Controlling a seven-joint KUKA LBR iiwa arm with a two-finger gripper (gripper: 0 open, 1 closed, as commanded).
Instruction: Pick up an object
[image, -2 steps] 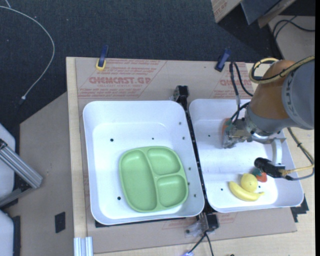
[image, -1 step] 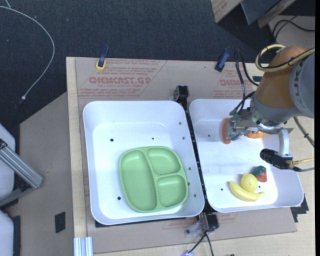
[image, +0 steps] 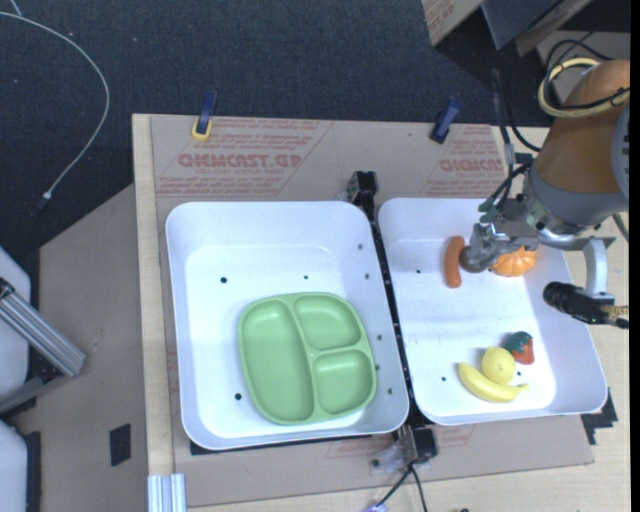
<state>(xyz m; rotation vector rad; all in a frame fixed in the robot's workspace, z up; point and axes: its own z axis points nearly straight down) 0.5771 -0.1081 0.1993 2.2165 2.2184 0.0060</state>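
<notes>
In the right bin lie an orange-red carrot-like piece, an orange fruit, a yellow banana, a yellow lemon and a red strawberry. My gripper hangs low over the bin's far part, between the carrot piece and the orange fruit. It partly covers the orange fruit.
The left bin holds a green divided plate. A black camera or bracket sticks in at the right bin's right edge. Blue clamps sit on the cardboard behind the bins.
</notes>
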